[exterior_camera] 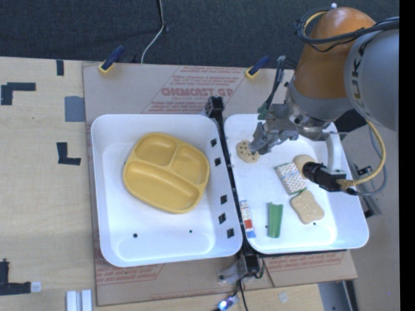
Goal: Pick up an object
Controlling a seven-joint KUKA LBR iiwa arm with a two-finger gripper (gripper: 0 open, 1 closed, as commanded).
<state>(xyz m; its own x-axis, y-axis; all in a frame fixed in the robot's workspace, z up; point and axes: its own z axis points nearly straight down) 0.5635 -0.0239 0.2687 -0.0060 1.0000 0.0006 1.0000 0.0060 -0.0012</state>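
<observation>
Round tan cookie [244, 151]: I log it in the right bin [337, 238], far-left part, flat on the bin floor. Fingers [259, 141] point down just beside its right edge; I cannot tell how far apart they stand, and the cookie is not between them. Gripper [262, 138] hangs over that corner from the grey arm [327, 50] with the orange band. Same bin, right of the cookie: checkered packet [290, 177], tan sponge-like block [307, 207], green stick [275, 219] near the front, small tube [245, 216] along the left wall. Left bin [110, 238]: yellow divided tray [167, 172]. Both bins sit on the surface [39, 193].
</observation>
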